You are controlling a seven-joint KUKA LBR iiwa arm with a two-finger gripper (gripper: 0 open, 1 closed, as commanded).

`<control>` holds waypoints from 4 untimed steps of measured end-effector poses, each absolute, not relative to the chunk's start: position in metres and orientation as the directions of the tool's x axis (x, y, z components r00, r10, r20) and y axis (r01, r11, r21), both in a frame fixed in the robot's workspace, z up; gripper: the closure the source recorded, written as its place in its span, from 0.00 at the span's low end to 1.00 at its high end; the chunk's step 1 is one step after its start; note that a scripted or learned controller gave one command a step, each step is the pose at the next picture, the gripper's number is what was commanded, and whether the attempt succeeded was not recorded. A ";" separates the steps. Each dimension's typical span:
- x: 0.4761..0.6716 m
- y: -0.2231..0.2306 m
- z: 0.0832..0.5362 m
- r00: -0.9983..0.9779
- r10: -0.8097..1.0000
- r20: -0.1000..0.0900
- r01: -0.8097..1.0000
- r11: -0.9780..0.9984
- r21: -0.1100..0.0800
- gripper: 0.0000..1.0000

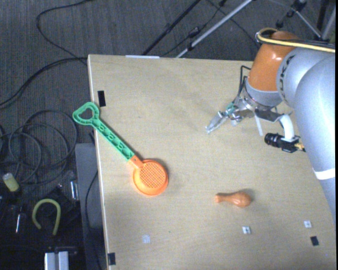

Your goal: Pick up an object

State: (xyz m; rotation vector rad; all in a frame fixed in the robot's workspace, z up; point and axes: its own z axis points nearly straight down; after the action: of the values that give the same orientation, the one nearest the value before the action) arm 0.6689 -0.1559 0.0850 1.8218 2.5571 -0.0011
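The one camera looks down at a slant on a pale tan surface (174, 89) set over a dark carpeted floor.

The arm (312, 100) enters from the right side of the picture. It is grey, with an orange band (267, 66) just above the wrist. Its claw (214, 124) points left and slightly downward, low over the upper right part of the surface. The two thin fingers (221, 118) lie close together and come almost to a point, with nothing between them, so the claw looks clenched and grasps no object. A small black fitting (281, 142) sticks out from the wrist just to the right of the claw and a little lower.

A strainer (124, 151) lies flat on the surface, well apart from the claw, to its left and lower in the picture. Its green handle (104, 131) runs diagonally from a loop at the upper left down to a round orange mesh head (150, 177). The loop end sits at the left edge of the surface.

A small orange object (235, 198), shaped like a pear or a drumstick, lies on its side below the claw and slightly to its right, apart from it. Its thin end points left.

A few small dark and light markers (246, 229) dot the surface below the claw, near the bottom edge.

On the floor far to the left of the claw lie loops of black cable (28, 145) and a yellow-green hook (47, 212). Metal stand legs (231, 10) cross the floor above the claw.
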 end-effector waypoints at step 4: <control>0.608 -0.108 0.374 -0.362 0.932 -0.003 0.932 0.362 0.000 1.00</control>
State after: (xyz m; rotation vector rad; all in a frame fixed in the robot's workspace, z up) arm 0.6079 -0.1084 0.3737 1.7723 2.5904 -0.0029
